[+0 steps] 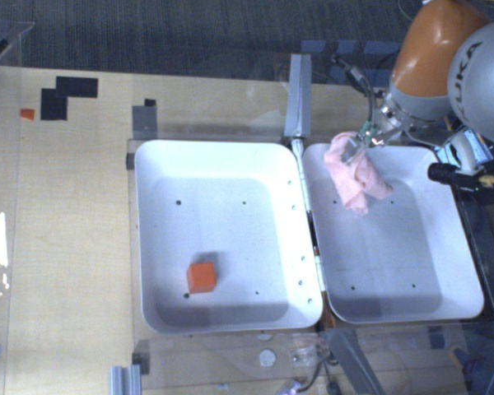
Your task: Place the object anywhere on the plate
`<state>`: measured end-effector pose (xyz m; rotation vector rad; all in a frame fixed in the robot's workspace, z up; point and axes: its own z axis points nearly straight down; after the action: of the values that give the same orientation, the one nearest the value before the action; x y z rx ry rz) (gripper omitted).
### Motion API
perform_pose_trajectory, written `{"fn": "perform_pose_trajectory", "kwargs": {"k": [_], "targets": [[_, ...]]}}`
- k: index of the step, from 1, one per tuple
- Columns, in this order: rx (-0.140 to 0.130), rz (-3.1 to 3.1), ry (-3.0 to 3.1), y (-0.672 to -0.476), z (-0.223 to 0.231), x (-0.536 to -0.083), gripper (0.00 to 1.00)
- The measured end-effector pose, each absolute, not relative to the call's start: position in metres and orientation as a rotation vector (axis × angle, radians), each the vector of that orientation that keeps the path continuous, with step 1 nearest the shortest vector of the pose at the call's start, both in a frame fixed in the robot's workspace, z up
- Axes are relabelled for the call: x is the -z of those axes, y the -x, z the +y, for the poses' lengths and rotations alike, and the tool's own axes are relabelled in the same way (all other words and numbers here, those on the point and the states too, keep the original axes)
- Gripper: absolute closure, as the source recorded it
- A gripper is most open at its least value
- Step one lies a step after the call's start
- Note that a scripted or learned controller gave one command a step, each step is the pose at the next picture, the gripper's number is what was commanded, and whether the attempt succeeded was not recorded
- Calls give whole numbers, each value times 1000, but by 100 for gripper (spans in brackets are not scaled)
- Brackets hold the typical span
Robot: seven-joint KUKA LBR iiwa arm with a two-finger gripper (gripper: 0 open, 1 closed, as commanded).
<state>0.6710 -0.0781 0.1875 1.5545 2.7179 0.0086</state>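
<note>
Here, soft crumpled pink cloth (356, 176) pinched in the tool (367, 137), above the smooth white right bin (412, 303)

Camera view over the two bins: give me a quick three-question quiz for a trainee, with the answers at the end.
1. True or false: the orange block lies in the left bin.
2. Which bin is the pink cloth over? A: left bin. B: right bin.
3. From which side of the view does the arm reach in?

Key: 1 true. 2 B. 3 the right.
</note>
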Motion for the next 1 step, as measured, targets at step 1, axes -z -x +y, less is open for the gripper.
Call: {"fn": "perform_pose_trajectory", "kwargs": {"k": [1], "targets": [[-8,2722,-1547,-674,-77,-227,100]]}}
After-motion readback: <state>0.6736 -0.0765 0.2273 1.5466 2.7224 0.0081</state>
